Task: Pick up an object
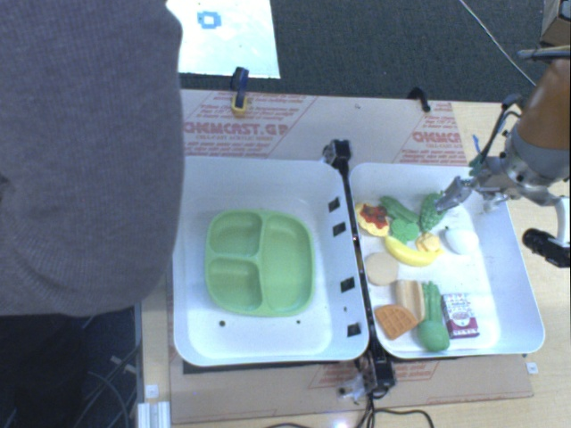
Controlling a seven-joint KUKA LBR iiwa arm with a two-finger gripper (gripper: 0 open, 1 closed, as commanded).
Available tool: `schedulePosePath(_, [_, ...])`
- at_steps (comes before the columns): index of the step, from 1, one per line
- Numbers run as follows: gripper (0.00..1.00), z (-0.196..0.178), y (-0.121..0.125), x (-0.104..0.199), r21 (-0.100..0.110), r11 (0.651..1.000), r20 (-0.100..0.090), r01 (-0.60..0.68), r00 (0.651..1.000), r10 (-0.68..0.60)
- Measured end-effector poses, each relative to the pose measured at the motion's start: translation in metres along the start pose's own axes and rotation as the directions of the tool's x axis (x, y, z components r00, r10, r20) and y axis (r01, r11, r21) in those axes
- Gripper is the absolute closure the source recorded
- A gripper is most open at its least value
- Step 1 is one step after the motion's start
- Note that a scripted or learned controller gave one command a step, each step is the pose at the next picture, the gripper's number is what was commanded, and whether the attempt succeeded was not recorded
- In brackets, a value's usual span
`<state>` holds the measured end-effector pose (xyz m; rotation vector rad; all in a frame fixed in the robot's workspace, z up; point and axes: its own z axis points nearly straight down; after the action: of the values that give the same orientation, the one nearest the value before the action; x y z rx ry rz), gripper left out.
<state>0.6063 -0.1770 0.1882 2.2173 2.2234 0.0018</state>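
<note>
My gripper [453, 196] hangs over the back of the right bin [526, 301], just above a green leafy toy [431, 210]. Near it lie a white egg [461, 239], a yellow banana [412, 252], a green vegetable [401, 224] and a red and yellow pizza slice [373, 218]. Toward the front of that bin lie a round biscuit [381, 268], a bread piece [409, 294], an orange cracker [395, 321], a green cucumber [434, 326] and a small red carton [460, 315].
A green divided plate [260, 261] rests in the left bin [192, 328]. A black divider [350, 257] separates the bins. A large grey shape [85, 132] blocks the left side of the view. The arm's orange band [546, 119] is at the right edge.
</note>
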Motion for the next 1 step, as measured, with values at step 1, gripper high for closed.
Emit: schedulePosePath(1, [0.00,0.1065,-0.0009,0.0179,0.000,1.000,-0.003,0.000,1.000,0.000])
